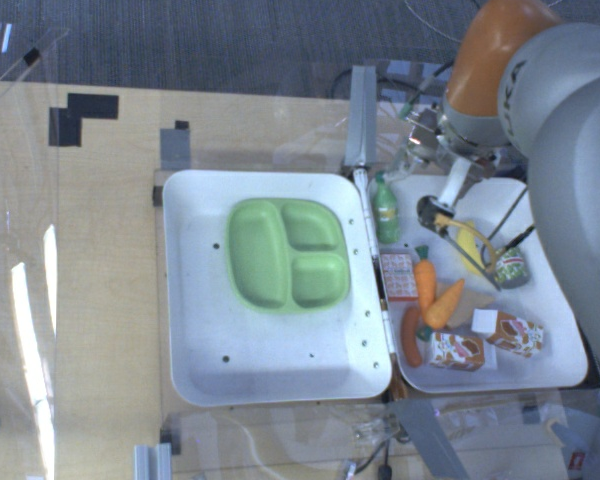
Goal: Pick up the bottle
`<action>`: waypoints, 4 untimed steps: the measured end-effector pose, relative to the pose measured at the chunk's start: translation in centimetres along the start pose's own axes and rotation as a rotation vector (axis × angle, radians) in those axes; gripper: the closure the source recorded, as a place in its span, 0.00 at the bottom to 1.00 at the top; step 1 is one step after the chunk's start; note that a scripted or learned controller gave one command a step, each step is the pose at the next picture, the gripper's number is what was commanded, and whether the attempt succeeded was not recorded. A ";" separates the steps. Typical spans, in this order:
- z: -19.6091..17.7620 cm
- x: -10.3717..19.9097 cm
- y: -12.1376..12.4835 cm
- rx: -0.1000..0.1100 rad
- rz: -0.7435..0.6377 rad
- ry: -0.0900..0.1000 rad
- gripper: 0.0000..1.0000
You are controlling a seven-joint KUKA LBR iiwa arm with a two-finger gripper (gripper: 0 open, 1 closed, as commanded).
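Observation:
The bottle [385, 209] is small and green with a pale cap. It lies in the right bin [565, 353] at the far left corner, against the wall shared with the left bin. My gripper [418, 140] hangs over the far edge of the right bin, just right of and beyond the bottle's cap. It sits below the orange-banded wrist, and nothing shows between it and the bottle.
A green divided plate [286, 253] rests in the left bin [195, 368]. The right bin also holds two carrots [426, 282], a red sausage [410, 334], a small can [510, 269], a red-and-white card [397, 276] and two printed packets [456, 349].

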State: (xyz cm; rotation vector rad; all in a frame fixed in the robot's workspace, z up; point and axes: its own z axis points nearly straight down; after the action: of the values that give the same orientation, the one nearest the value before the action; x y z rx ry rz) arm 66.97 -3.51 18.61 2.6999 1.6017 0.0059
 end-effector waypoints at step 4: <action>6.2 -4.1 2.2 0.002 0.253 0.000 0.00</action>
State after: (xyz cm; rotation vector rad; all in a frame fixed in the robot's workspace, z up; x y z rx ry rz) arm 66.98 -8.18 12.36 2.8824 1.2490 0.0055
